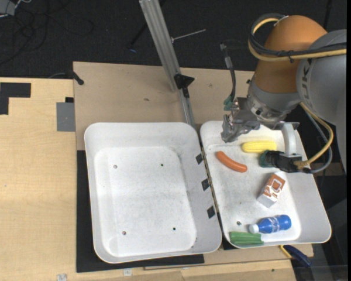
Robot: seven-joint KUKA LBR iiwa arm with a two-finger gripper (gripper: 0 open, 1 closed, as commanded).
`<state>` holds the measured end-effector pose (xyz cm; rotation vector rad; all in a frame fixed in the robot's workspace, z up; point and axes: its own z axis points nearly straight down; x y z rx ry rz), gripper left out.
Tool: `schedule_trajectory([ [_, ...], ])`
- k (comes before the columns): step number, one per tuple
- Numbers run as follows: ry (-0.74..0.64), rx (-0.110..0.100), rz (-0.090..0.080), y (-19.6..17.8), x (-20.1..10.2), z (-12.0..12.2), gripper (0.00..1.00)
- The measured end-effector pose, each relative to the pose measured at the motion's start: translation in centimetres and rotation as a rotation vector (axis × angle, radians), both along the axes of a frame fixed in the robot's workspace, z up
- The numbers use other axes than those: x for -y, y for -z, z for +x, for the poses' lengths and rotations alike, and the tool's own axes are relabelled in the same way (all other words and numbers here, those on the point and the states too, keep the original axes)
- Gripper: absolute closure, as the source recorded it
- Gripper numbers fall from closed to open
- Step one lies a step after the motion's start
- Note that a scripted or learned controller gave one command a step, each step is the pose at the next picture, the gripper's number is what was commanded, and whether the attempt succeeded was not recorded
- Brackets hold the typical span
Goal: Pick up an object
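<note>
Gripper (231, 134) hangs low over the far end of the right bin (316, 230). You cannot tell whether it is open or closed, and nothing shows in its grasp. Nearest candidates are the hot dog (231, 161) just beside it and the corn cob (258, 147) close by. Risks: you descend between them onto bare floor, or nudge the rounded hot dog so it rolls aside.

sausage (231, 161), corn (259, 147), carton (271, 189), bottle (273, 224) in right bin (316, 227)
</note>
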<state>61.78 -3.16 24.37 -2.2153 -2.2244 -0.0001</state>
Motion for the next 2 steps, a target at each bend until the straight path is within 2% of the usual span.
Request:
schedule_trajectory([
  [1,-0.001,0.0,0.001,-0.1,-6.1,0.0,1.0],
  [2,0.0,-0.005,0.0,1.6,-11.1,-0.7,1.0],
])
